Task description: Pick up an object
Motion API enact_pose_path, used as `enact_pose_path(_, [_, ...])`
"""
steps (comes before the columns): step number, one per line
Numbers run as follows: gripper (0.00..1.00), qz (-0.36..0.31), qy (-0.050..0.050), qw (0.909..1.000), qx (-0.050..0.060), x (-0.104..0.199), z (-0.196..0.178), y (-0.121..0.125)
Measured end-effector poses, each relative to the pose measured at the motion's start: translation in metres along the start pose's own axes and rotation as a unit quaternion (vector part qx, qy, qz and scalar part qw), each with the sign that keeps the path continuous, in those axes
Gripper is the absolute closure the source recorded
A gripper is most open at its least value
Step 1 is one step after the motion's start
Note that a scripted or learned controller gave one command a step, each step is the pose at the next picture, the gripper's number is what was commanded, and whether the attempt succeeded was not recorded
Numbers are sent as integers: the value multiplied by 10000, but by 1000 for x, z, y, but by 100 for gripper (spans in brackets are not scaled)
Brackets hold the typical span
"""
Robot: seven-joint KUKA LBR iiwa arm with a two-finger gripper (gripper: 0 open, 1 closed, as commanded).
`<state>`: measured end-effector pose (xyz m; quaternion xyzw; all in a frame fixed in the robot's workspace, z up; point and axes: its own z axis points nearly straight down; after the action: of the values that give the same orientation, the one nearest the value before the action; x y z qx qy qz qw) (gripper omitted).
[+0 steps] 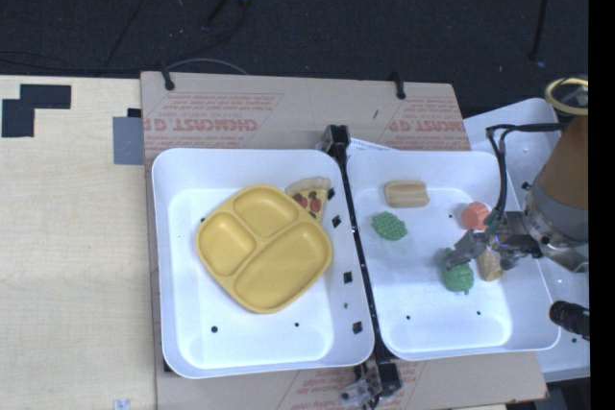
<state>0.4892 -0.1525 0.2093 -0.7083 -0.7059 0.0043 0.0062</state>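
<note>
Two white bins: left bin (183, 302) has a yellow divided plate (264, 248); in right bin (423, 322) my gripper (473, 256) sits at a green toy (458, 277), fingers unclear to me.

Pale wood bench (67, 245). Brown cardboard sheet (288, 115) lies flat on it; two white bins (178, 322) (480, 336) sit side by side, touching, on the sheet.

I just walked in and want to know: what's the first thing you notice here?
The big yellow plastic divided plate in the left white bin stands out most. In the right white bin, the grey arm's gripper hovers right by a green toy vegetable.
</note>
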Motion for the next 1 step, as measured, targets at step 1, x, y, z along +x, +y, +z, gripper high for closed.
enact_pose_path(1, [0, -16, -14, 10000, -65, 0, -6, 3])
